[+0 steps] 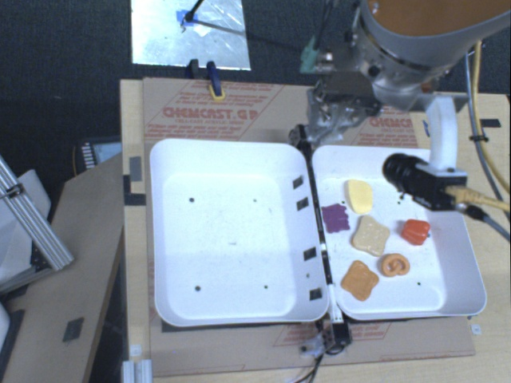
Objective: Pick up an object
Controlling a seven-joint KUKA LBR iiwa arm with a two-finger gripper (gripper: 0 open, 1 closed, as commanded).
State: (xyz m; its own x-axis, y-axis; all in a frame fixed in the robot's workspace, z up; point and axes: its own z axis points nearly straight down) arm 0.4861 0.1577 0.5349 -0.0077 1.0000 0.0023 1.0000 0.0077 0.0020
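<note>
gripper (339, 118) parked over far rim of right bin (463, 294), near divider; can't tell its state. all candidates in right bin, toward camera from gripper: yellow piece (359, 195) closest, just right and nearer, long axis roughly along that line. purple piece (334, 218), tan cracker (370, 235) farther.
</note>
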